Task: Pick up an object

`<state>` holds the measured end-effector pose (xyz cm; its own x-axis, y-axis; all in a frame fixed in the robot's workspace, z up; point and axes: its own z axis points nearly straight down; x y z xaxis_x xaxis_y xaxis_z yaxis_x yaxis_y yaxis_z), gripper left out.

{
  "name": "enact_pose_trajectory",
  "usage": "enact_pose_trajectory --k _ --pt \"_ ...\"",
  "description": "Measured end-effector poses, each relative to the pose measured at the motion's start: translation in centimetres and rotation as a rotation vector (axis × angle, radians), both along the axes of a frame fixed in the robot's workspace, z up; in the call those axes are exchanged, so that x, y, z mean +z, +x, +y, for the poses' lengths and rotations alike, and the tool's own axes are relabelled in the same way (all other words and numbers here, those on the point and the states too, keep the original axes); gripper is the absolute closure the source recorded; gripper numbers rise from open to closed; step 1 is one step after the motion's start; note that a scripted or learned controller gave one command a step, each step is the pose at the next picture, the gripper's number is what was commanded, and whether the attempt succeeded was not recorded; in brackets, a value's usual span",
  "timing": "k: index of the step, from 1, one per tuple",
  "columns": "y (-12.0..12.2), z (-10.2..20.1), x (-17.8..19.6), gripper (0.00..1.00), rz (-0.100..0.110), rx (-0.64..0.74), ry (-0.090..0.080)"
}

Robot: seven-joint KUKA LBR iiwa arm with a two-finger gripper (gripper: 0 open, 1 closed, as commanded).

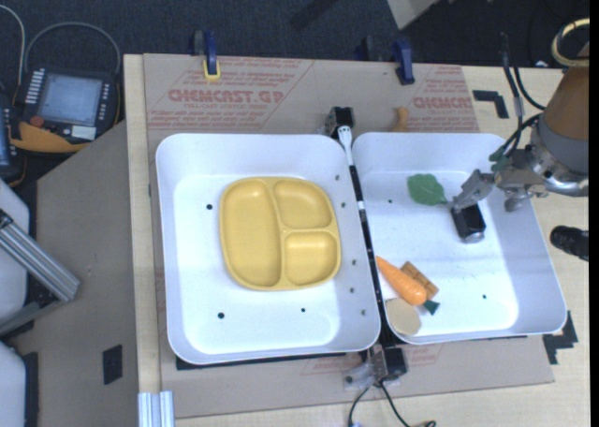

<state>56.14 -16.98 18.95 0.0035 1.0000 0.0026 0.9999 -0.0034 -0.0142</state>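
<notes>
**The gripper [518, 186] is held over the far right part of the right bin [505, 289], apart from the loose objects.**
Nearest the camera, a pale disc [404, 320] is seen at that bin's near left corner, touched by an orange carrot [398, 280]. Farther back, a green piece [426, 189] is found to the left of the gripper in this view, near it but not touching. Whether the gripper is open or closed cannot be told. A yellow divided plate [279, 231] is seated in the left bin [187, 182].
</notes>
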Motion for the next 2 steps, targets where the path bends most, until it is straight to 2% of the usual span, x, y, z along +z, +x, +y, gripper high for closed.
enact_pose_trajectory --k 1,2 --pt "0.3 0.0 0.8 0.0 -0.014 0.003 -0.003" --pt "0.0 0.2 -5.6 0.0 -0.007 0.003 0.0"
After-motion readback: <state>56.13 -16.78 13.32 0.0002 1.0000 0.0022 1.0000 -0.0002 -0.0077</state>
